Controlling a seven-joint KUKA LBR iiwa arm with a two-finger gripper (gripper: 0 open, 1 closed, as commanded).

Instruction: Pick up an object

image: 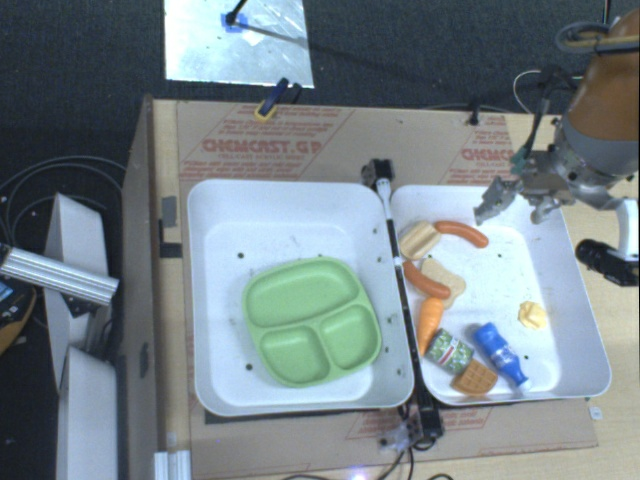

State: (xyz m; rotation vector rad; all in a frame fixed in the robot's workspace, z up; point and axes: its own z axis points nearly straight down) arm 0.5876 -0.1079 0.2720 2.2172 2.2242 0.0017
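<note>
While the gripper (518, 200) hovers over the right bin's (578, 313) far edge, I cannot tell whether it is spread or closed; nothing sits in it. Nearest, just down-left of it, lies a sausage (461, 232), long axis running left-right, tilting slightly down to the right. It looks like light, stiff, smooth plastic, likely to roll; pinching across its middle seems safest. Lower left rests a carrot (430, 321).

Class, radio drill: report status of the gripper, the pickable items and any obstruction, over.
Gripper above right bin's far edge, nothing between fingers. Nearest item: sausage, lying free. Green tray in left bin, not in the way.
</note>
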